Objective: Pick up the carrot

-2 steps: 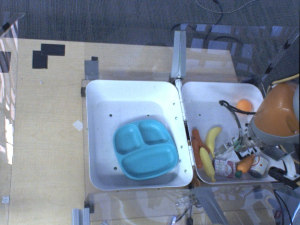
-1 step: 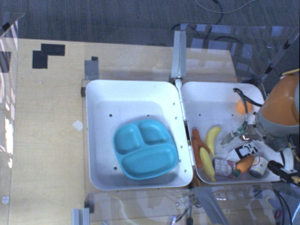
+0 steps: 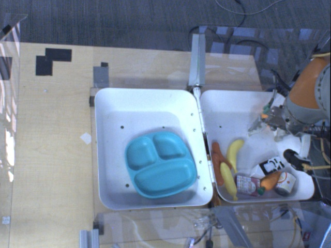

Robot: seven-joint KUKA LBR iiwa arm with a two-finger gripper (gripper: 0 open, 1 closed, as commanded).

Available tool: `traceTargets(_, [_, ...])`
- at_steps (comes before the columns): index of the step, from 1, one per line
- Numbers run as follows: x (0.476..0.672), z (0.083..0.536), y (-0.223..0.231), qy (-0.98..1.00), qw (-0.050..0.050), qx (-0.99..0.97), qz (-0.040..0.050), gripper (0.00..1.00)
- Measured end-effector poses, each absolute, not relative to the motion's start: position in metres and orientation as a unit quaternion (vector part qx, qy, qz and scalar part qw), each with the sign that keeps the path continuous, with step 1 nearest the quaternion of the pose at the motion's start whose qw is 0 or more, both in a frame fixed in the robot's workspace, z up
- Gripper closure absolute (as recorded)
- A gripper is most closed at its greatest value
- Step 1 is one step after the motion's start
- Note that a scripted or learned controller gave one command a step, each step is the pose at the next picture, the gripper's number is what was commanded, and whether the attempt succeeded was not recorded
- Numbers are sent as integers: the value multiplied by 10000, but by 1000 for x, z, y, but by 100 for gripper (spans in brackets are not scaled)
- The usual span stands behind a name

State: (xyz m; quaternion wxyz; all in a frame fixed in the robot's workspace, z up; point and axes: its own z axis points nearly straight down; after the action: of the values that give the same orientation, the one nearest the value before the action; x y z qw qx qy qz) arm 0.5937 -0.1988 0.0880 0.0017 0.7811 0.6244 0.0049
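The carrot [image 3: 271,180] is a short orange piece with a green end, lying near the front right of the right bin [image 3: 227,107]. It lies between a printed packet [image 3: 246,183] and a small grey can [image 3: 285,185]. My gripper [image 3: 269,122] hangs over the back right part of that bin, well behind the carrot and apart from it. Nothing shows between its fingers.
Two yellow bananas [image 3: 235,151] [image 3: 228,177] and a long reddish-orange piece [image 3: 216,161] lie along the right bin's left side. A black-and-white item [image 3: 272,165] sits just behind the carrot. The left bin [image 3: 111,138] holds a blue divided plate [image 3: 161,164].
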Motion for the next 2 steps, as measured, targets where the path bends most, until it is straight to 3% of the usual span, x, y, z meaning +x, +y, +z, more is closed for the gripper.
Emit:
traceTargets(1, [596, 101, -198, 6274, 53, 7787, 62, 100])
traceTargets(2, [617, 232, -180, 8069, 47, 5907, 19, 100])
